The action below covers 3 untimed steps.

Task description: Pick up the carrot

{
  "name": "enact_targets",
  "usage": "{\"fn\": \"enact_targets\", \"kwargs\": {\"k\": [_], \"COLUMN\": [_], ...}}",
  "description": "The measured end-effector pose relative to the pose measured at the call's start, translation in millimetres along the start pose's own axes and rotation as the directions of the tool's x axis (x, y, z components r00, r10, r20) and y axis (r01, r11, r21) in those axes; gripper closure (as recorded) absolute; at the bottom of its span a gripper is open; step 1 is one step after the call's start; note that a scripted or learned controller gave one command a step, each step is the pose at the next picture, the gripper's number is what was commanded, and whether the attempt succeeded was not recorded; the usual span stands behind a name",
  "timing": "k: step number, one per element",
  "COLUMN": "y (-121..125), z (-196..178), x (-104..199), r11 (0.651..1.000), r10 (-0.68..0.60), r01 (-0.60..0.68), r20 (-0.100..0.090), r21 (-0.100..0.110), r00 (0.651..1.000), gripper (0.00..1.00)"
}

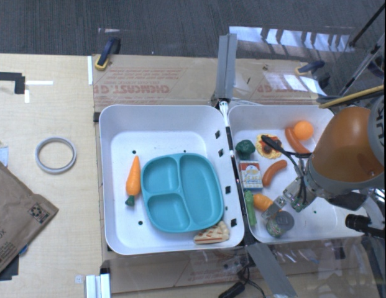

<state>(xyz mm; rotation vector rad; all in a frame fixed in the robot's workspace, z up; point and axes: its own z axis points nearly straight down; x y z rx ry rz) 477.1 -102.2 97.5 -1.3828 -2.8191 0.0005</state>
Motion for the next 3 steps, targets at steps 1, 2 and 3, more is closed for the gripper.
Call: {"fn": "enact_targets", "kwargs": {"k": [1,2,3], "y": [0,76,132], "z": [-9,-93,-127], "x": [-1,16,3], "r11": [1.000,0.944,0.841], "r10": [0.005,0.330,0.540], "r01": [-0.005,-0.330,-0.540], "r20": [0.001,0.001,0.003], "r21": [-0.001,0.000,0.000], "r00": [1.000,0.944,0.841], "gripper": [1.00,1.00,1.00]}}
